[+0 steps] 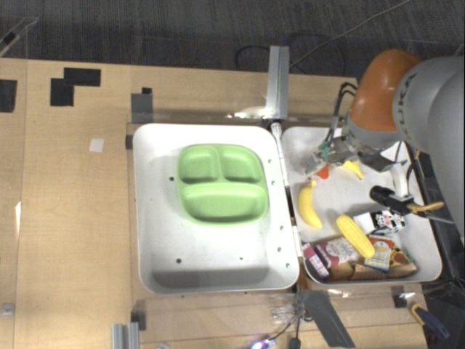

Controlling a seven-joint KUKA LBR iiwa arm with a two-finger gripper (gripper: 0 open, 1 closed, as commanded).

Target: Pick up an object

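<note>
Several toys crowd the right bin (433,267) — the banana (309,206), beside its left wall, looks light, stiff and slick, best pinched across its middle — while the gripper (327,153) hovers near it, its state unreadable.

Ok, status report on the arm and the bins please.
Claw low at right bin back edge, nothing visibly held. Banana, corn cob lying loose. Green tray in left bin.
</note>
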